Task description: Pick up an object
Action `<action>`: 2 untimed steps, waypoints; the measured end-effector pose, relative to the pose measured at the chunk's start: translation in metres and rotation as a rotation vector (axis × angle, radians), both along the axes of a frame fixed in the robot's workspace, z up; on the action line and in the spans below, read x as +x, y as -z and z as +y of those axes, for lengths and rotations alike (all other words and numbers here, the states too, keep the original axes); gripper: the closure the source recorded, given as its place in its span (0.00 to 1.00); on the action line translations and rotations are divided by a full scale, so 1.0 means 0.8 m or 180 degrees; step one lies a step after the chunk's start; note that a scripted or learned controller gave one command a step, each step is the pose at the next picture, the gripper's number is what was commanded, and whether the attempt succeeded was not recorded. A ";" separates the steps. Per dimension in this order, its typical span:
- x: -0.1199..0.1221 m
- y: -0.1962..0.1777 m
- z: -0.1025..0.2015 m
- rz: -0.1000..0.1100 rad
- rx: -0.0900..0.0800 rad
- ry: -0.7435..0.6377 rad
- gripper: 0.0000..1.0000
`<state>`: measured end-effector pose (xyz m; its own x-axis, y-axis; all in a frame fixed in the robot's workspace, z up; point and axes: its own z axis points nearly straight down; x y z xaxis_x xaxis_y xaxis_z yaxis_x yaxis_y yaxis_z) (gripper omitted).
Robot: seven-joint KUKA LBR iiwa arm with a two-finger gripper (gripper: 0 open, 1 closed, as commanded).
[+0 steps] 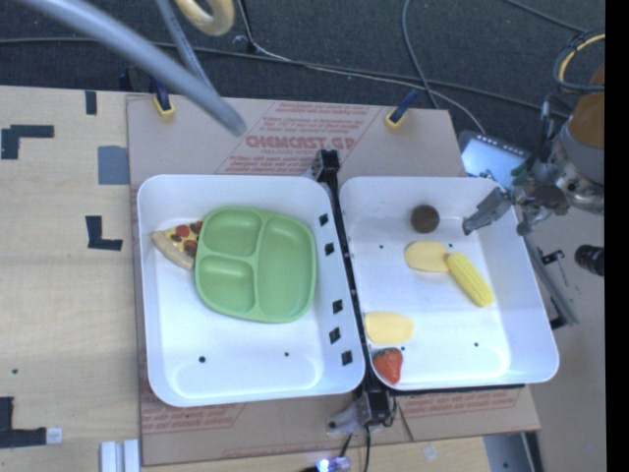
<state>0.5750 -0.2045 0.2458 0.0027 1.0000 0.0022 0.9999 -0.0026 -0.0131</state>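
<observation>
The right bin holds a small brown ball, a pale yellow piece, a corn cob, a yellow piece and a red strawberry. My gripper hangs over the bin's upper right edge, to the right of the brown ball and above the corn cob. Its fingers are spread open with nothing between them.
The left bin carries a green divided plate with a pizza slice tucked against its left side. A black divider runs between the bins. Cables lie behind the bench.
</observation>
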 end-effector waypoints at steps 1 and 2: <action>0.003 -0.009 0.001 -0.0038 -0.0009 -0.0011 0.00; 0.012 0.054 -0.006 -0.0026 -0.0009 -0.0012 0.00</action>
